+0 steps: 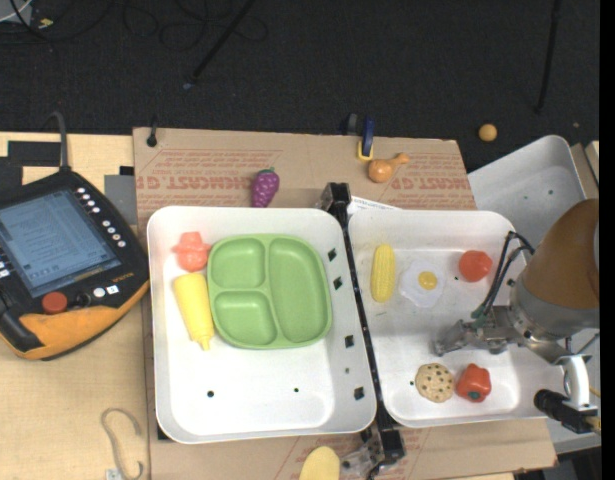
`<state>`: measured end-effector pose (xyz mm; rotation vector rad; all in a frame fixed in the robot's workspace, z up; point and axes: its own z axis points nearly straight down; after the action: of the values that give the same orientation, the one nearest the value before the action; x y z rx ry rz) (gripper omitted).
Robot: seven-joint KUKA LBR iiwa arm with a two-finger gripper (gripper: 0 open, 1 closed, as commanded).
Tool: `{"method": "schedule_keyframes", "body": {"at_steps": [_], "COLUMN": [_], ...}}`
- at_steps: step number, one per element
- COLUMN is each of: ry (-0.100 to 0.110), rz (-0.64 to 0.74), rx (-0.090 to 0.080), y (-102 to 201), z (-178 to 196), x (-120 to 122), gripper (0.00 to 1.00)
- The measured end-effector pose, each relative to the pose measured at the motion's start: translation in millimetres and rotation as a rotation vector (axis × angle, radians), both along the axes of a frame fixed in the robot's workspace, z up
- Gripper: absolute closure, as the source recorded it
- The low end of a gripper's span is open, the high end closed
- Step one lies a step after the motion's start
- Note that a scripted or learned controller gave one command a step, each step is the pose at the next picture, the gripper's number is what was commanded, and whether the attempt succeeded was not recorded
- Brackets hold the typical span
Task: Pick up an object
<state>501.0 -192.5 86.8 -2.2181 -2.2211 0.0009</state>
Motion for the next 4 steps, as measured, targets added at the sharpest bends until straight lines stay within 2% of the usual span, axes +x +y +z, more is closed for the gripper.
{"method": "schedule_keyframes", "body": {"at_steps": [1,2,3,4], "ry": [-0.002,-0.002,-0.006,-0.003], "rz": [-0.005,-0.002,-0.002,-0.002], "rx": [0.0,-0.001,-0.003,-0.001], "y": [-2,7,5,4], "z": [12,60,120,142], "x": [0,-2,6,7], "gripper": [1.0,1.0,1.0,1.0]}}
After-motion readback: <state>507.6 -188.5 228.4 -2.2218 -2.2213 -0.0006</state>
